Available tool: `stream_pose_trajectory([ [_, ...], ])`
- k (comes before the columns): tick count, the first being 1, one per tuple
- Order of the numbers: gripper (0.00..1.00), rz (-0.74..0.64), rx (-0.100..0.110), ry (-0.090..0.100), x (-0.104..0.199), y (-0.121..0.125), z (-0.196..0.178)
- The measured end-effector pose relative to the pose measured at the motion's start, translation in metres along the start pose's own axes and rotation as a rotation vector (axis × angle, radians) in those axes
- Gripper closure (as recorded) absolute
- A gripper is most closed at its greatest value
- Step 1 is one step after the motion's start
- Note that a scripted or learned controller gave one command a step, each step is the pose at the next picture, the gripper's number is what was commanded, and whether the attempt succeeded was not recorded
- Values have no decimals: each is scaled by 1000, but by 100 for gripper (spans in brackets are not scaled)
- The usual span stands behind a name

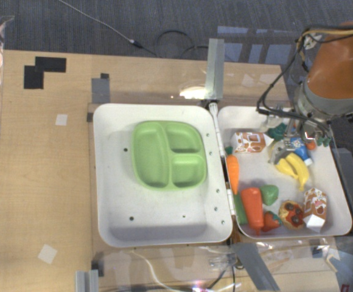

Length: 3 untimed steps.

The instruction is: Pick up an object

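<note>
The right bin (341, 181) holds several toy foods: a yellow banana (294, 168), a small orange-and-white carton (249, 142), a carrot (232, 173), a red pepper (252, 207), a green piece (269, 193), a red berry cluster (291, 215) and a second little carton (314, 204). My gripper (291, 145) hangs low over the bin's far right part, just above the banana's upper end. Its body hides a teal and a blue item beneath it. Nothing is visibly lifted.
The left bin (115, 212) carries a green divided plate (168, 154) in its middle. A metal post (215, 66) stands behind the seam between the bins. The arm's cables (274, 102) loop over the right bin's far edge.
</note>
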State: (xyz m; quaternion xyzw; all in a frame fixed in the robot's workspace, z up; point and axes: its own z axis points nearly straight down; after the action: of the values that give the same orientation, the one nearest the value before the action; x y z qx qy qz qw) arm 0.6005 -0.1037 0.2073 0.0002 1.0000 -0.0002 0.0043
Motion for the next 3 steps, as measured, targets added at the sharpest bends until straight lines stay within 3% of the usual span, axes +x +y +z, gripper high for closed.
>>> stream_pose_trajectory([
  [1, 0, -137, -3, 11, -45, -46, 116],
  [2, 0, -65, -3, -3, -54, 6, 115],
  [3, 0, 52, -1, 17, -66, 11, 121],
])
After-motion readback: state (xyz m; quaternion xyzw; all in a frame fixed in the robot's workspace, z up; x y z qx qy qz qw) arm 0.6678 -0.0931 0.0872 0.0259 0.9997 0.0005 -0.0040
